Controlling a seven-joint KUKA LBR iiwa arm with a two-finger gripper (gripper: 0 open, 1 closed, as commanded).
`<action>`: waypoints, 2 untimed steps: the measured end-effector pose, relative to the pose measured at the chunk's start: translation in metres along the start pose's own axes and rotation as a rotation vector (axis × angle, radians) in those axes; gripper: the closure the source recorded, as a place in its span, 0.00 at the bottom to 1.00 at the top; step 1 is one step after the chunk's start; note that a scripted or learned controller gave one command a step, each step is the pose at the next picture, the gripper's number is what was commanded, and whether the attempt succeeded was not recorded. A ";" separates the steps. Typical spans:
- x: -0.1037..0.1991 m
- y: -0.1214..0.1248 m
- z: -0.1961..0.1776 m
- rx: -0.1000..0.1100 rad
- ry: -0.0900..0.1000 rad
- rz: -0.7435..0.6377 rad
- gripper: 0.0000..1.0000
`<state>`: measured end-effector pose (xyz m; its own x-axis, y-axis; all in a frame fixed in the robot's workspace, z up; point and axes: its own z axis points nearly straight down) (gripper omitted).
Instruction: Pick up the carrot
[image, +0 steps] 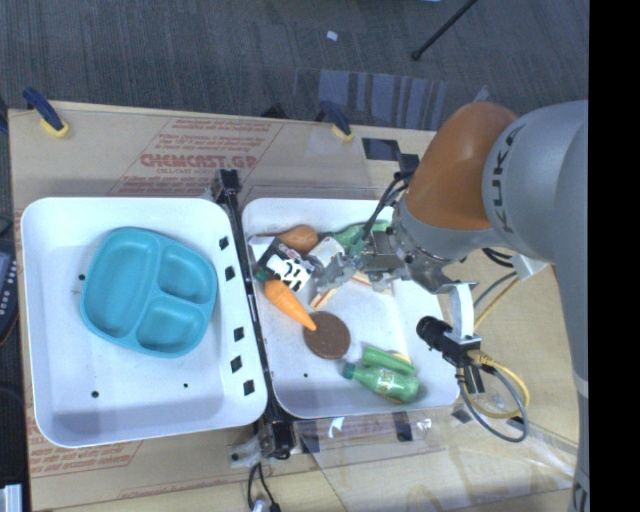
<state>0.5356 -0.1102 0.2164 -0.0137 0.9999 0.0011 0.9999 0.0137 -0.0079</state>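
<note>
Over in the right bin (425, 335), the carrot (289, 303) lies on the white floor at a slant, thick end up-left and tip down-right, where it touches or slightly overlaps a brown round cookie-like disc (328, 336). Just above it sits a small black-and-white block (284, 270), and further up a tan bread-roll-looking thing (298, 239). A green bottle (385, 373) lies on its side near the bin's front edge.

The gripper (340, 272) hangs over the middle of that bin, a bit right of the carrot and not touching it. Nothing's visibly between the fingers, but honestly I can't tell whether they're spread or pressed together; it's all shiny clutter from this angle.

Left bin (50, 330) has a blue divided plate (148, 290) sitting flat, well apart from everything else.
</note>
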 end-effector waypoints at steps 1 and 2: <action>0.021 0.026 0.126 0.006 0.000 -0.099 0.00; 0.020 0.027 0.114 0.008 -0.003 -0.109 1.00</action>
<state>0.5611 -0.0901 0.1018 -0.1228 0.9924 -0.0006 0.9923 0.1228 -0.0161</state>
